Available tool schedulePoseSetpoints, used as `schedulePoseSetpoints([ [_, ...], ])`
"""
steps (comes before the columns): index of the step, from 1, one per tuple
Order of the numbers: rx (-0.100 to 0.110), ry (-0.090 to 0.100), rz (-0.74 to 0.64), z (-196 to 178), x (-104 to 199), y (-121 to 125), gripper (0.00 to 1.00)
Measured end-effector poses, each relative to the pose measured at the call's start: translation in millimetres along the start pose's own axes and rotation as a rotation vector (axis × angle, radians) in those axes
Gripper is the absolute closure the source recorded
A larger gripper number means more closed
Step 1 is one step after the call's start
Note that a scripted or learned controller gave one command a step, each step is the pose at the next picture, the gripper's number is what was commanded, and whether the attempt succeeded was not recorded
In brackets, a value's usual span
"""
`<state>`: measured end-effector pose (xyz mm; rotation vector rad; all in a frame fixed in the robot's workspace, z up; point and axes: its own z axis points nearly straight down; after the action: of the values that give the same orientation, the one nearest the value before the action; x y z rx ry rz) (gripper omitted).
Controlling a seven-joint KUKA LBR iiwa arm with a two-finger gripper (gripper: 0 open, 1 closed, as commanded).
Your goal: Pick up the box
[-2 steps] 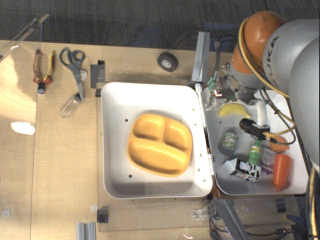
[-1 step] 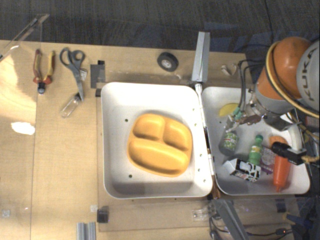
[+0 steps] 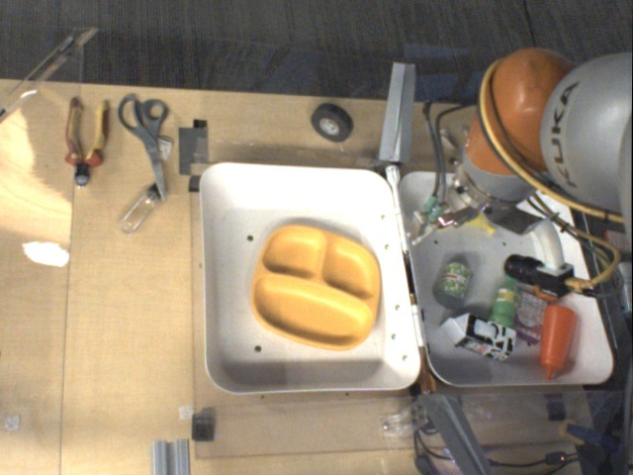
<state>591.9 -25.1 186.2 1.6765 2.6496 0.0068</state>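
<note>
step: approach | claw [image 3: 442, 213] state: cannot tell | next: descend onto what may be the box [image 3: 491, 335]

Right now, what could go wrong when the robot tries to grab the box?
The box lies near the right bin's front edge, crowded by a green bottle and an orange thing. The gripper might grab or knock those instead. The box also looks tilted, so it could slip. And the gripper sits at the bin's far corner, so its path crosses the round green thing.
</note>
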Motion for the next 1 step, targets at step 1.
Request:
schedulePoseSetpoints([
  [1, 0.003, 0.0, -0.042, 49.7, -65.5, -17.6, 1.0],
])
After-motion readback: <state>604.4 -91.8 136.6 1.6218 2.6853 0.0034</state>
